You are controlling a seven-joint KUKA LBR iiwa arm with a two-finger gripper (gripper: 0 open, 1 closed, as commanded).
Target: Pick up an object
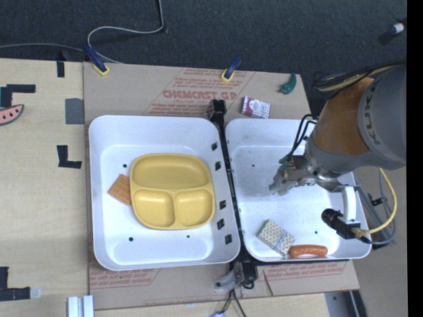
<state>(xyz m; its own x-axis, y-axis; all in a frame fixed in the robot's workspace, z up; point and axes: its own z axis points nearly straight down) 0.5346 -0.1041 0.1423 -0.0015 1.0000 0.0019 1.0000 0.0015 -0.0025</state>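
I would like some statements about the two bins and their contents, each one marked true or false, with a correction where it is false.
1. The yellow divided plate lies in the left bin. True.
2. The sausage lies in the left bin. False: it lies in the right bin, near its front edge.
3. The gripper is over the right bin. True.
4. The patterned packet rests on the yellow plate. False: it lies in the right bin, beside the sausage.
5. A brown flat piece pokes out at the plate's left side. True.
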